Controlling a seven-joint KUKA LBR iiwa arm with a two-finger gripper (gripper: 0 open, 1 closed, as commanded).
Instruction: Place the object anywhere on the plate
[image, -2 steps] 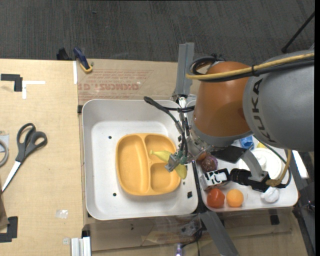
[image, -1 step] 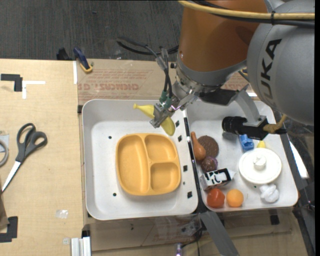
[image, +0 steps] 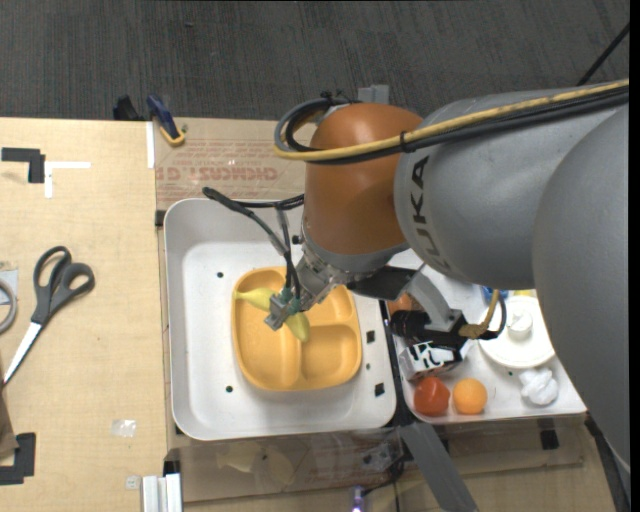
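Observation:
An orange-yellow plate (image: 330, 355) with dividers lies in the left white bin (image: 195, 320). My gripper (image: 283, 310) hangs over the plate's upper left part. A yellow banana-like object (image: 258, 298) with a greenish end shows between and beside the fingertips, just above the plate's surface. The big orange wrist band and grey arm hide the plate's top right and the bin's far corner.
The right bin (image: 560, 395) holds a red tomato (image: 432, 396), an orange fruit (image: 469, 397), white items (image: 520, 340) and a black-and-white piece (image: 430, 345). Scissors (image: 45, 295) lie on the wooden bench to the left. Brown cardboard (image: 225, 175) sits behind the left bin.

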